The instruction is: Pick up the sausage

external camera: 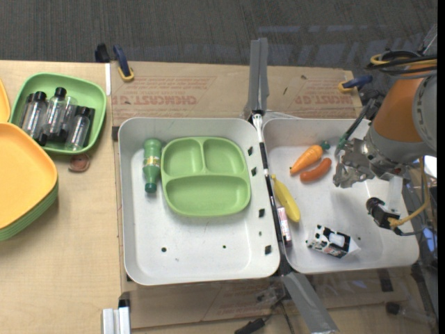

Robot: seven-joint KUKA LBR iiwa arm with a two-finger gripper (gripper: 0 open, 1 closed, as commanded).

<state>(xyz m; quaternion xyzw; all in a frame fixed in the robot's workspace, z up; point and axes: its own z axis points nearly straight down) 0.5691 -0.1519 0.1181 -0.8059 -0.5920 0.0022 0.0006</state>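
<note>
The claw (345,174) hangs just right of the sausage (316,170); whether it is spread I cannot tell. It should centre over the sausage and close across its short width. The sausage is a short, red-orange link lying in the right bin (361,252), just below the carrot (306,158).

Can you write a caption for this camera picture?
Gripper hovers beside the sausage and carrot in the right bin.
</note>
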